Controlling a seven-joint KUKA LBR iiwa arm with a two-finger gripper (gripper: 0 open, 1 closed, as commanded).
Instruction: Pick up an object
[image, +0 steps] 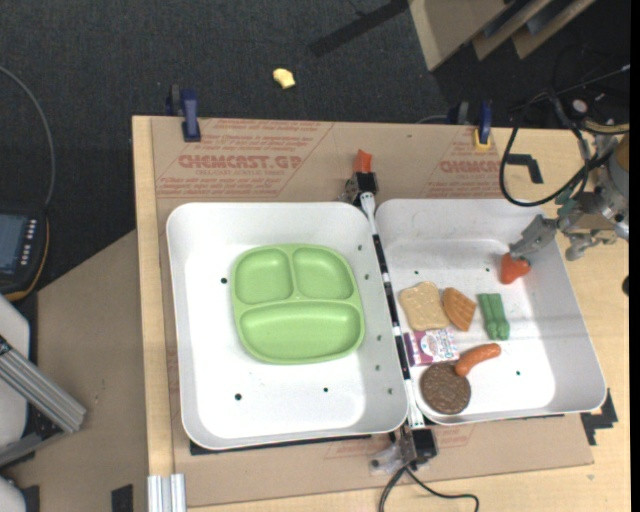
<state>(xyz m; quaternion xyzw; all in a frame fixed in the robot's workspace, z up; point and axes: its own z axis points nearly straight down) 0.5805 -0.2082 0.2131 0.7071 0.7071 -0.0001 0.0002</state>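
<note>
My gripper (547, 249) hangs over the far right part of the right bin (560, 390), its two grey fingers spread apart and open. A small red toy food piece (514, 269) lies on the bin floor at the tip of the left finger (526, 240), not between the two fingers. Toward the bin's middle lie a tan toast slice (422, 305), an orange bread piece (460, 308), a green stick (492, 315), an orange sausage (477, 357), a pink packet (436, 346) and a brown patty (445, 388).
The left bin (200, 300) holds a green divided plate (296, 302). Blue clamps (187, 112) and an orange clip (362, 160) sit at the far edge of the board. Black cables (540, 150) loop beside the arm at the upper right.
</note>
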